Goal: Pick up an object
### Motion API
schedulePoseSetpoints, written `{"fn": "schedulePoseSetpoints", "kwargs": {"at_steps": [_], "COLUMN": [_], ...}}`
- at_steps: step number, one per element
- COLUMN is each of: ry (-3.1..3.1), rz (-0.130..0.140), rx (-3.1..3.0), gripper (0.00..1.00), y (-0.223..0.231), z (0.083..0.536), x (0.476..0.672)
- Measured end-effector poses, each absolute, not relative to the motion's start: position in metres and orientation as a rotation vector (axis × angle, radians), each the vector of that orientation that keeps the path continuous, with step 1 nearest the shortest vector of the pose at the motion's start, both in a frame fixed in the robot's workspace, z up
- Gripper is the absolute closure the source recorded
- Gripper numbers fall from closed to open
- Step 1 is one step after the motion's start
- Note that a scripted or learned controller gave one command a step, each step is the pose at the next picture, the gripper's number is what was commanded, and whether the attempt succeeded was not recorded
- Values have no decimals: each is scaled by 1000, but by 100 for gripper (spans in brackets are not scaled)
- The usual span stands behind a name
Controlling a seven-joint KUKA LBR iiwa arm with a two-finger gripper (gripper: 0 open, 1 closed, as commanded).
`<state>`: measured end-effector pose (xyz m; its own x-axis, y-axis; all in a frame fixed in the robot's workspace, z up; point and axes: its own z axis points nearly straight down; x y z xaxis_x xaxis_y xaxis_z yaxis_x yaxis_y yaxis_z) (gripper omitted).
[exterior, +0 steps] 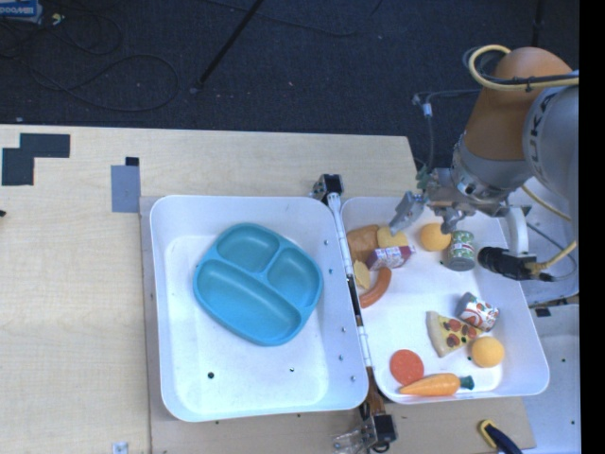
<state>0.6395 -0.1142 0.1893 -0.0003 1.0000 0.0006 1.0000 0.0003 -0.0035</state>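
The hand (pixel 430 211) hangs open and holds nothing above the right bin (pixel 529 367), the arm (pixel 515 121) hiding that bin's far corner; an orange ball (pixel 434 237) and a small can (pixel 461 252) sit just below.

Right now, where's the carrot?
The carrot lies along the near edge of the right bin, just below the red slice and the pizza slice.

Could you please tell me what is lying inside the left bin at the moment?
The left bin holds a blue divided plate, lying flat with its three compartments bare. Whatever might be beneath the plate is covered.
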Motion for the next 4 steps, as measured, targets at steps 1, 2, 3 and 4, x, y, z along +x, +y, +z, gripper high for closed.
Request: {"fn": "schedulePoseSetpoints", "kwargs": {"at_steps": [1, 2, 3, 4], "ry": [-2221, -2220, -2220, -2222], "rz": [2, 3, 2, 0], "rx": [-2218, -2220, -2220, -2221], "gripper": [0, 0, 0, 0], "y": [-173, -198, -214, -201], "z": [96, 88, 88, 148], "x": [643, 621, 581, 612]}}
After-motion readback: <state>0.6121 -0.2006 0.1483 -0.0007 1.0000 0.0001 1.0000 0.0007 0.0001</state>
